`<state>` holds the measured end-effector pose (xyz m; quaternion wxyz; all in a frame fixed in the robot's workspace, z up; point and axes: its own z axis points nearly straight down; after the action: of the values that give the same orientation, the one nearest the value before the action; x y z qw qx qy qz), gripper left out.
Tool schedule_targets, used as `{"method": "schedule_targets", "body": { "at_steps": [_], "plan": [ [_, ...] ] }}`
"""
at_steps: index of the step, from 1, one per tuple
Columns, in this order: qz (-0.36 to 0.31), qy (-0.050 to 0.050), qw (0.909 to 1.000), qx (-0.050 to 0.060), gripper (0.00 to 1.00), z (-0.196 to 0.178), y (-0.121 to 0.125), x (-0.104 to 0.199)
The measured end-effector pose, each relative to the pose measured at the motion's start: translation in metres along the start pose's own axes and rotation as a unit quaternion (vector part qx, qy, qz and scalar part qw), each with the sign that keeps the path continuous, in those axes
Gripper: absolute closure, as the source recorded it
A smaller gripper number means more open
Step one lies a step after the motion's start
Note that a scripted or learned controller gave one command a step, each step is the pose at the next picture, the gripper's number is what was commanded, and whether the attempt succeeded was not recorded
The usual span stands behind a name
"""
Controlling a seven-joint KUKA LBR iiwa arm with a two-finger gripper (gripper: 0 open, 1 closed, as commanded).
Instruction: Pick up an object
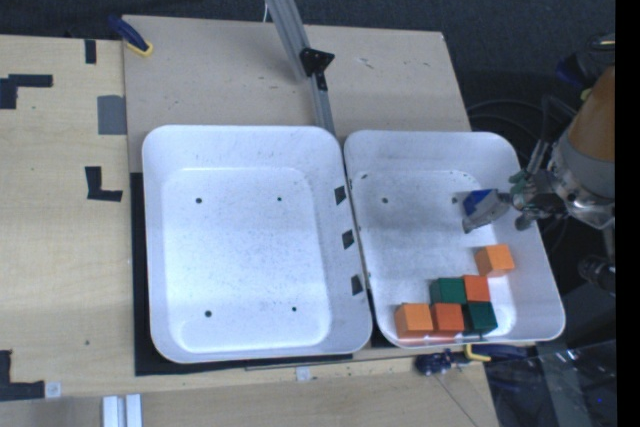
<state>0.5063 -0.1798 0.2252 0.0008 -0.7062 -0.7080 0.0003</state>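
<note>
My gripper reaches in from the right over the right bin, near its right wall. A small blue block sits at its tip, pressed against a grey finger, and looks lifted off the bin floor. Below it lies an orange block. In the bin's near right corner are clustered a green block, a red-orange block, two orange blocks and a dark green block.
The left bin stands beside the right one, their rims touching. A grey metal pole slants down from the top to the bins' far edge. The arm's orange band is at the right edge.
</note>
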Motion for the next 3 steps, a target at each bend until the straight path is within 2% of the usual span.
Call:
{"method": "schedule_targets", "body": {
  "at_steps": [1,3],
  "plan": [
    [0.0,0.0,1.0,0.0,0.0,0.0,0.0,0.0],
    [0.001,0.0,1.0,0.002,0.0,0.09,0.003,0.005]
  ]
}}
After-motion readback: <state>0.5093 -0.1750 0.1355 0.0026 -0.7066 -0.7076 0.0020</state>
